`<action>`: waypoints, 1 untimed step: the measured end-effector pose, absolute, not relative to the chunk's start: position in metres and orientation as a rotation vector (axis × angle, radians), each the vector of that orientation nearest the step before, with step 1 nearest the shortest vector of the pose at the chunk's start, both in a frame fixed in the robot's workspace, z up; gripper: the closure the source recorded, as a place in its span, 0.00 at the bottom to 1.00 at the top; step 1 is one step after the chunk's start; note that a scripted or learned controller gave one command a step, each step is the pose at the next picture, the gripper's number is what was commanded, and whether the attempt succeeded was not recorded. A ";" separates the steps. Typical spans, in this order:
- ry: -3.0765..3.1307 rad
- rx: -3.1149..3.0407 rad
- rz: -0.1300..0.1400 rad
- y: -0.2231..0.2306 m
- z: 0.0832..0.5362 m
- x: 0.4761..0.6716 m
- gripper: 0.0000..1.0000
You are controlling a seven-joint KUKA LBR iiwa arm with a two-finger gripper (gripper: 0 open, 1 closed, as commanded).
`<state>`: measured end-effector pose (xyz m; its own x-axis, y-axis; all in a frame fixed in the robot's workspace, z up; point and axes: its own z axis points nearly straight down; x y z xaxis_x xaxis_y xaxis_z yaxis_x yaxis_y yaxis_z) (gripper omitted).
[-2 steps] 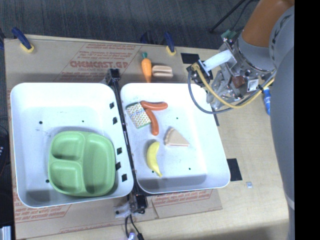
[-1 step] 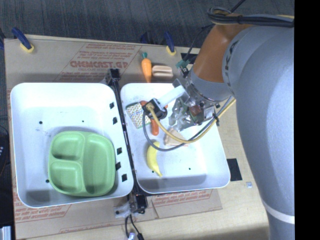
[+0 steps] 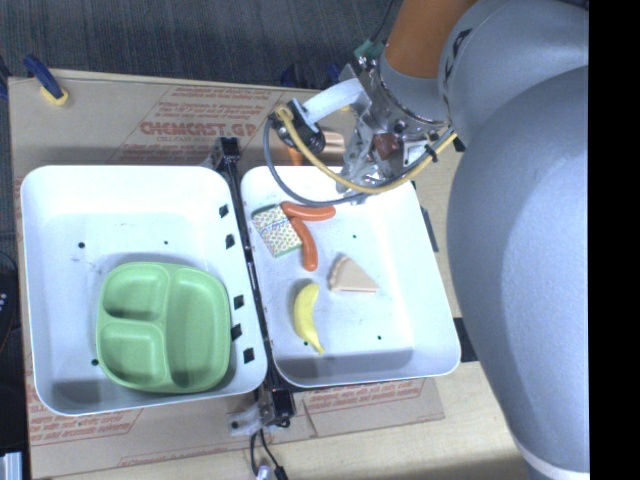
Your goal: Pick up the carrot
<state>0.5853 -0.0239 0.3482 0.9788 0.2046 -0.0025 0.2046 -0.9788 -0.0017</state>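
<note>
Two shallow white plastic bins are set side by side on the cardboard-covered worktop, so that things can be sorted from one into the other. In the right bin the items are spread apart from one another, which leaves room for a grasp from above. The task's thing, a long orange carrot, appears to lie near the far left part of that bin, running from beside a small square patterned sponge-like block down toward the bin's middle; a second reddish-orange piece lies across its upper end, and it cannot be told whether the two are one bent object or two touching ones. A tan wedge-shaped slice rests just to the right of the carrot, and a yellow banana lies nearer the front edge, apart from both. In the left bin a pale green divided plate is placed, probably as a receiving dish. The grey arm with its orange band is held over the far rim of the right bin, with the claw hung just above and beyond the carrot's upper end, wrapped in yellow cabling. Whether the claw is spread or closed cannot be told, and nothing is seen held in it. By this judgement the approach is underway and the grasp is not yet made.
</note>
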 end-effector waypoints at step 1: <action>-0.326 -3.124 0.008 0.047 0.306 0.536 1.00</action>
